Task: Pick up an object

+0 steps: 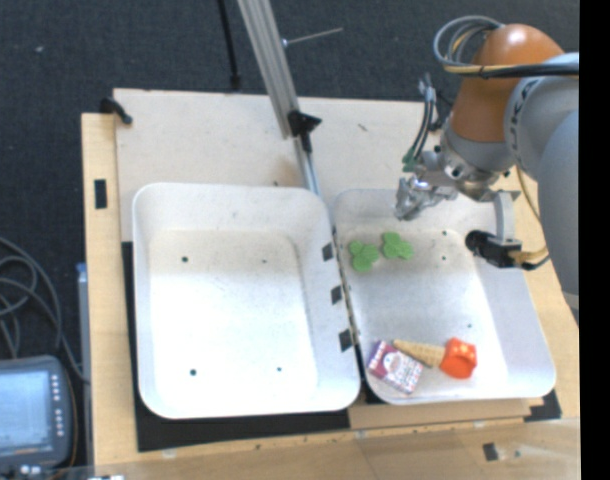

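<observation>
The right-hand bin (505, 298) is holding everything, the pincer (417, 200) is hovering over its far edge, grip state impossible to tell, and the nearest green pieces (381, 250) are lying just below-left, toward the camera.

Over the right bin's (505, 318) far edge hangs the gripper (413, 204). Two green pieces (380, 251) lie near that edge; a small packet (395, 366), cone (417, 350) and orange object (460, 358) sit at its near edge.
</observation>
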Robot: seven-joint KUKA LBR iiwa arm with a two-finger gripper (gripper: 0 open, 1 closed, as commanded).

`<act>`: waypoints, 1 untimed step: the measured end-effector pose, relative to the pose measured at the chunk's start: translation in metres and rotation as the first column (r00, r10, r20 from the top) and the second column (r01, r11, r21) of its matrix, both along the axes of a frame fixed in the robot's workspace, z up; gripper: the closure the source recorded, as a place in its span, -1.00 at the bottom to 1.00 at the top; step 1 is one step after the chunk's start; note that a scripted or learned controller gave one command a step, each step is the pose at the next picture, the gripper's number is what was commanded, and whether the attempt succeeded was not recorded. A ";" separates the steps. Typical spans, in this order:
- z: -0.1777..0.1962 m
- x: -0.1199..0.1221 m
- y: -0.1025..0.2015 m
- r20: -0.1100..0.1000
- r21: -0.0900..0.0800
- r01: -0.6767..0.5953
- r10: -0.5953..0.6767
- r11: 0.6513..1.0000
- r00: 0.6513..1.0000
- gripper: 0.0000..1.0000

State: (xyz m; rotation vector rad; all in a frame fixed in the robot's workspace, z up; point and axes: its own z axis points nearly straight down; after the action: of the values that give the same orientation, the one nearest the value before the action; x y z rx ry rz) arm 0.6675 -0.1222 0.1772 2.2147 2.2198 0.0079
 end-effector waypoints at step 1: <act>0.054 0.005 0.009 0.000 0.000 -0.001 0.001 1.000 1.000 1.00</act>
State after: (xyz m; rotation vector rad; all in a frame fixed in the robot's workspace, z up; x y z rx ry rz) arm 0.6728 -0.1133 0.2313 2.2132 2.2215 0.0083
